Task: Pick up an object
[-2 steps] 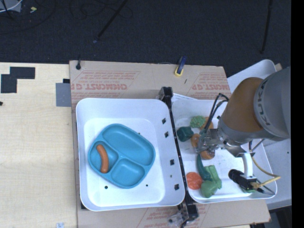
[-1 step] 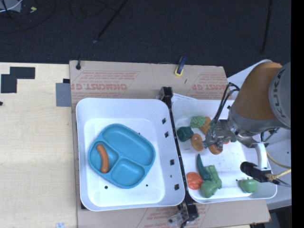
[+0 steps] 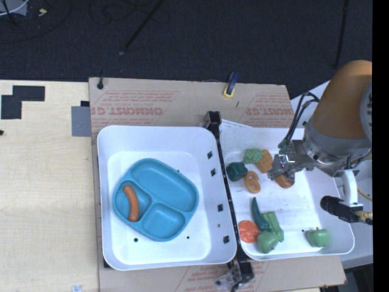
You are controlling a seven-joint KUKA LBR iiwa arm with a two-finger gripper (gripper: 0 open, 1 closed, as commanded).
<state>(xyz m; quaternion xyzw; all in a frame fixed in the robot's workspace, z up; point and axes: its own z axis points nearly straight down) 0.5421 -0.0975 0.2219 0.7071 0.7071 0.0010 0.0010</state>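
Observation:
My gripper [image 3: 283,168] hangs low over the right bin [image 3: 331,190], near its middle. Right beneath it lies a small orange-brown toy food [image 3: 284,180], partly covered by the gripper. I cannot tell whether the two touch. To the left of the gripper sit a green leafy piece [image 3: 253,156], an orange piece [image 3: 265,161], a dark green piece [image 3: 236,171] and an orange oval [image 3: 252,184].
Along the right bin's front lie a dark teal pod [image 3: 258,213], a green stalk [image 3: 275,223], a red tomato [image 3: 247,230], a green lump [image 3: 267,242] and a green fruit [image 3: 317,237]. The left bin [image 3: 115,148] holds a blue divided plate [image 3: 167,190] with an orange sausage [image 3: 130,201].

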